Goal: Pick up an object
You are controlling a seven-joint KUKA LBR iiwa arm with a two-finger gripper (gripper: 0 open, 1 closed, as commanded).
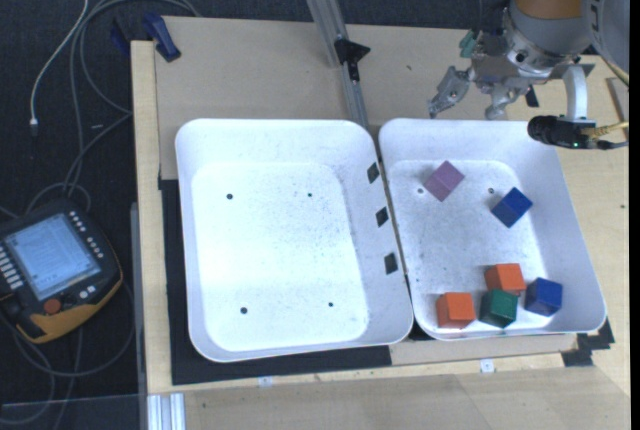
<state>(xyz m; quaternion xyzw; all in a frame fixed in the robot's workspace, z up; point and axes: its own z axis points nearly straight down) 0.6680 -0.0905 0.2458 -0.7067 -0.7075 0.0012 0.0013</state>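
- Far left, off the desk (260, 68), a handheld control pad (50, 263) with a lit screen lies on the dark floor, with cables looping above it.
- A blue clip (160, 36) sits at the desk's back left corner.
- The left bin (200, 143) holds no blocks; its speckled white floor is open from wall to wall.
- A metal pole (320, 3) slants down from the top and ends near the back of the seam where the two bins meet.
- Three small black tabs (381, 216) run down that seam, on the right bin's left wall.
- The right bin (400, 143) holds six blocks. A purple block (443, 180) lies toward the back, left of middle, with bare floor all round it.
- A blue block (512, 206) lies just right of it and a little nearer, also standing free.
- Along the front wall, an orange block (456, 309) sits leftmost; a green block (499, 308) is just beside it, touching a second orange block (505, 277) behind it, and a second blue block (543, 296) is close on the right.
- The middle of this bin's floor is open between the back pair and the front cluster.
- The gripper (478, 96) hangs over the bare desk just behind the right bin's back rim, its fingers spread apart with nothing between them, well apart from every block.
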